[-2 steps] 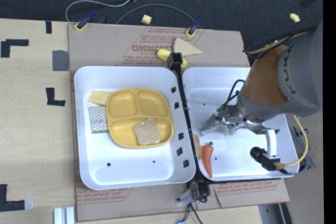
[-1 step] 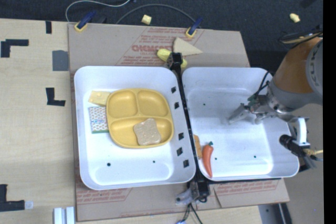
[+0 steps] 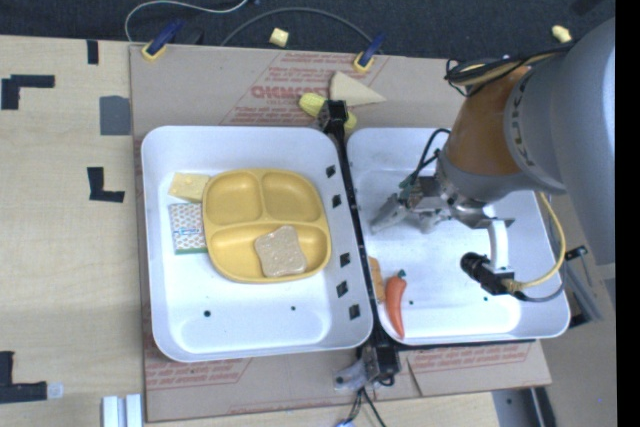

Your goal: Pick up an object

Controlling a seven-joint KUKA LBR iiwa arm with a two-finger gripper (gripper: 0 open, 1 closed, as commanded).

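Note:
My gripper [image 3: 396,207] hangs low over the left part of the right bin [image 3: 450,315], pointing toward the divider between the bins. Nothing shows in its grasp. An orange toy carrot [image 3: 394,304] with a green top lies at the right bin's front left corner, below the gripper and apart from it. A small orange piece [image 3: 373,267] sits just above the carrot by the bin wall. In the left bin [image 3: 250,325], a yellow divided plate [image 3: 250,205] carries a slice of toast [image 3: 281,252].
A pale yellow cheese slice [image 3: 187,186] and a blue-patterned block [image 3: 186,226] lie left of the plate. Behind the bins, a yellow item [image 3: 312,102] and a tan wedge [image 3: 356,90] rest on the cardboard. The arm's grey body and cables cover the right bin's right side.

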